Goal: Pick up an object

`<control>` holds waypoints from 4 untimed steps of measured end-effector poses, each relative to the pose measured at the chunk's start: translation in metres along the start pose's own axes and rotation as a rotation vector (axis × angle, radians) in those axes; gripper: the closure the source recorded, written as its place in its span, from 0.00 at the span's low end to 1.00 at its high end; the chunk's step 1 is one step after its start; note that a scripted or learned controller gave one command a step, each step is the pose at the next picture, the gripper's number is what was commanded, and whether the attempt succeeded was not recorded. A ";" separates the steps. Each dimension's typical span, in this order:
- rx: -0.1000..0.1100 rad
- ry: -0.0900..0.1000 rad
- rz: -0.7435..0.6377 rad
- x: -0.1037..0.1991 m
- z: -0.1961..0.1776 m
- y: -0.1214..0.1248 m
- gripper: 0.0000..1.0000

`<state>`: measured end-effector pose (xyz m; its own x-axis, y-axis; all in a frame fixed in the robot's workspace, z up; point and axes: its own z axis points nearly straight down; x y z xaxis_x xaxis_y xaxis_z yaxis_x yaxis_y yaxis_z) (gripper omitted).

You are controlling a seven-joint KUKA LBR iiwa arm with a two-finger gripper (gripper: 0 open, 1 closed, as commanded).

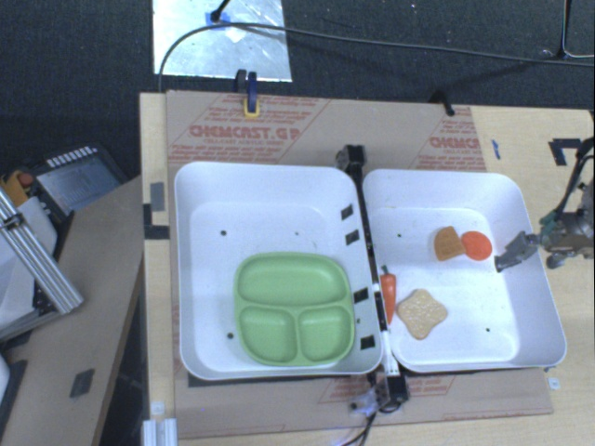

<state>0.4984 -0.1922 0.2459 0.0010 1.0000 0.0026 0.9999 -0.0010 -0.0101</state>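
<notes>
The right bin (493,198) holds a small brown bread-like piece (448,242), an orange-red round slice (477,245) touching its right side, a tan cracker-shaped piece (421,313) lower down, and an orange carrot (389,295) lying along the bin's left wall. My gripper (513,252) hangs at the right bin's right rim, to the right of the red slice and apart from it. Nothing shows between its fingers.
The left bin (204,212) holds a green three-compartment plate (293,307). A black divider strip with clips (363,240) runs between the bins. Cables cross the dark floor behind the bench. Grey equipment (46,240) stands at the left.
</notes>
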 end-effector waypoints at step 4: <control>-0.009 -0.002 -0.002 0.005 0.163 0.008 0.00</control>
<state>0.5044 -0.1866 0.0826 -0.0006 1.0000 0.0009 1.0000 0.0006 -0.0009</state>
